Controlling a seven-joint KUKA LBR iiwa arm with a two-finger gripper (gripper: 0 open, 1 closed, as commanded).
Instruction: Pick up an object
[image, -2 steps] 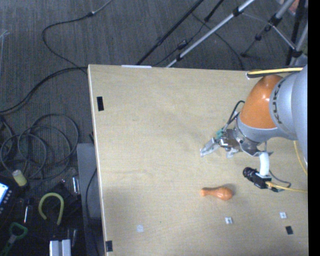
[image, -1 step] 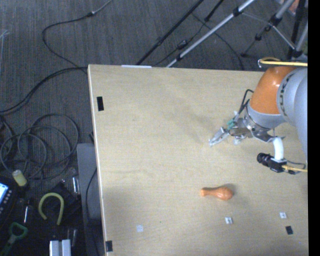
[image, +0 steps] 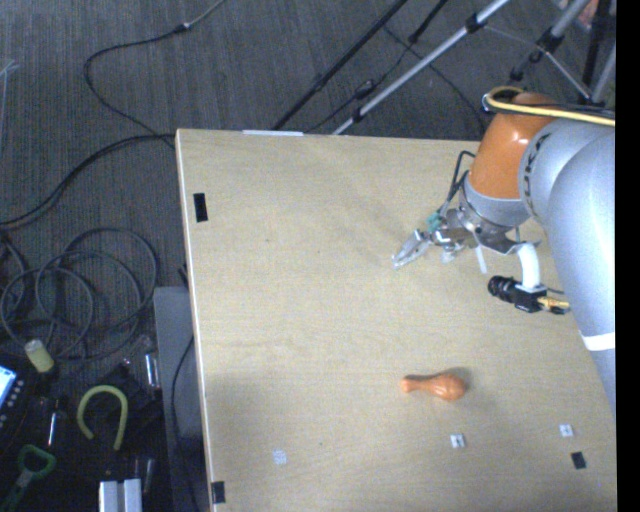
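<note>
On the dark carpet at the far left we saw loops of black cable (image: 80, 290), and below them a green U-shaped piece (image: 103, 412) lying on the floor. A pale wooden board (image: 300, 330) took up most of the scene, with a small black mark (image: 200, 207) near its left edge.

Toward the lower middle of the board lay an orange pear-shaped object (image: 436, 385), on its side with the narrow neck pointing left and the fat end to the right, nothing touching it.

Above it and well apart, the gripper (image: 405, 254) hung over the board with its fingers pointing left. They looked slightly parted and we saw nothing between them. Behind it came the orange band (image: 505, 150) and then the grey arm (image: 585, 220), reaching in from the right.
</note>
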